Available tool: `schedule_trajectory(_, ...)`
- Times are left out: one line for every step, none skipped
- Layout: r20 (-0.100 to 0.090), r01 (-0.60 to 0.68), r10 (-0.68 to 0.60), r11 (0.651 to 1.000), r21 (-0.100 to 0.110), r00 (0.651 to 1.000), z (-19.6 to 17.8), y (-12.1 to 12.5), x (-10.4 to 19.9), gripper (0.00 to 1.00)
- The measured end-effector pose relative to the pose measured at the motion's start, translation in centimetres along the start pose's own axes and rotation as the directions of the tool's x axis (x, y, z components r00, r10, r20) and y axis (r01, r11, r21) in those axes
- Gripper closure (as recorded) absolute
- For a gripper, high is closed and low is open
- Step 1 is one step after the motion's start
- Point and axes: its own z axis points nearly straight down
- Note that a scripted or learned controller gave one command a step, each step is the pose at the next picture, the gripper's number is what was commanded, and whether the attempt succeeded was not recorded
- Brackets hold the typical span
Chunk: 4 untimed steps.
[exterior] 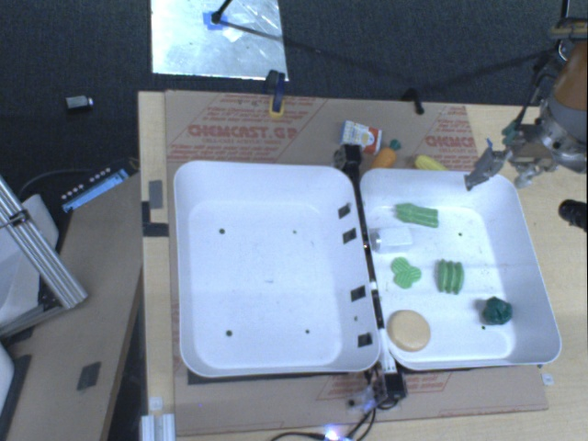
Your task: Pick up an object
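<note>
Nearest the camera in the right bin [542,333] I've got a tan round disc [409,330] by the near-left corner and a dark green lump [496,310] over to the right. A bit farther in sit a ridged green piece [449,276] and a small green blob [404,271], then a pale clear-ish thing [395,239] and a light green ridged piece [417,215] toward the far side. The left bin [197,274] has nothing I'd go for.

If it were my call, I'd go for the dark green lump or the ridged piece: both sit apart from their neighbours, so the fingers can drop straight down on either side without nudging anything.

The gripper [501,163] hangs above the bin's far-right rim, fingers spread apart with nothing between them, wrist coming in from the right.
</note>
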Motion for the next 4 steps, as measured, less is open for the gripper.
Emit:
schedule_trajectory(0.001,0.004,-0.004,1.0,-0.004,1.0,-1.1,0.1,0.0,1.0)
schedule_trajectory(0.0,0.004,-0.004,1.0,0.002,1.0,8.7,3.3,1.0,1.0)
schedule_trajectory(-0.003,0.006,-0.006,1.0,0.001,1.0,9.6,3.3,7.1,1.0)
schedule_trajectory(-0.001,0.008,-0.008,1.0,-0.02,1.0,-15.0,3.5,14.5,1.0)
